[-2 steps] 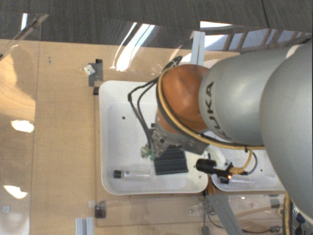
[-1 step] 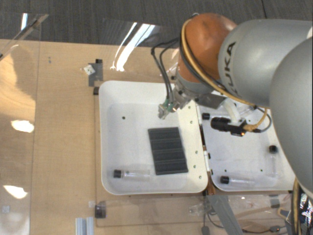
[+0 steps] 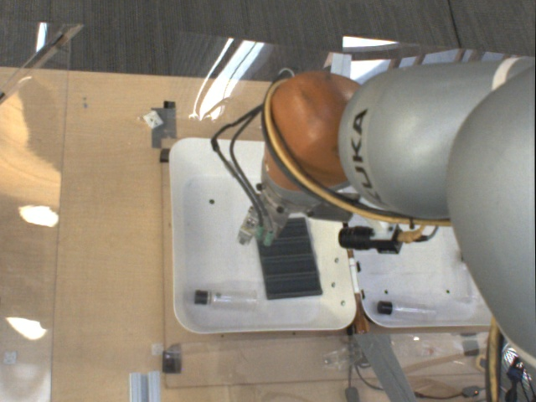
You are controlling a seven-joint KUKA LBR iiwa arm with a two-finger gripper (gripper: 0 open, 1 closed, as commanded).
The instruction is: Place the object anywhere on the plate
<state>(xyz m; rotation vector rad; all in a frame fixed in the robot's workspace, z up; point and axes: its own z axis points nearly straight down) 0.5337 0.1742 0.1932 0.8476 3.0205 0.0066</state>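
Overhead, we see the grey arm (image 3: 435, 157) with its orange band (image 3: 310, 128) as the largest thing, coming in from the right and covering the inner part of the right bin (image 3: 427, 287) and the upper right of the left bin (image 3: 201, 224), which we use as our landmark. We note a dark ribbed plate (image 3: 291, 262) lying flat in the left bin's right half, near its lower edge. The gripper (image 3: 258, 229) sits at the plate's upper left corner; we cannot tell how its tips stand or whether anything is held. A clear tube with a dark cap (image 3: 219, 298) lies on the left bin's floor by its lower left corner, apart from the plate. A second capped tube (image 3: 402, 310) lies in the right bin, just past the shared wall.
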